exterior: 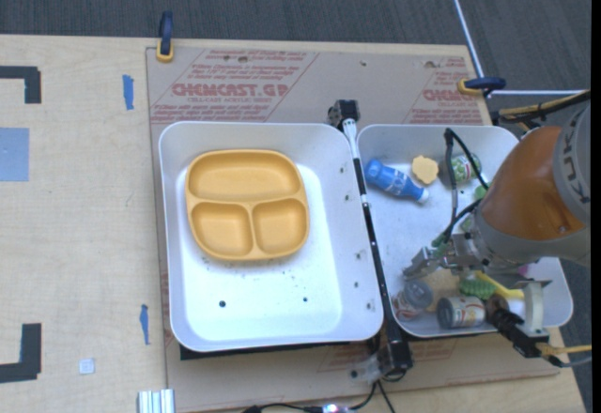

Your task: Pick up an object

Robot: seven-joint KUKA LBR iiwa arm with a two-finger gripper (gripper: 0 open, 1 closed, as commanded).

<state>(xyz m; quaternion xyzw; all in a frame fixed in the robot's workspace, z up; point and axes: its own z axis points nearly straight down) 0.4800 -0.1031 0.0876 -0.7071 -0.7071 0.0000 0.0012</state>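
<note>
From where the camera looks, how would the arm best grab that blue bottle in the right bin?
Probably from straight above, across the middle of the blue bottle. It lies on its side, slanting across the right bin, with bare floor along both long sides for fingers.

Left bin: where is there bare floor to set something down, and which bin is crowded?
The left bin has bare floor below the yellow divided plate, toward its near rim. The right bin is crowded: blue bottle, small can and the tool.

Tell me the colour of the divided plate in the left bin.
The divided plate is yellow-orange all over, shown in the camera view, lying in the white left bin.
</note>
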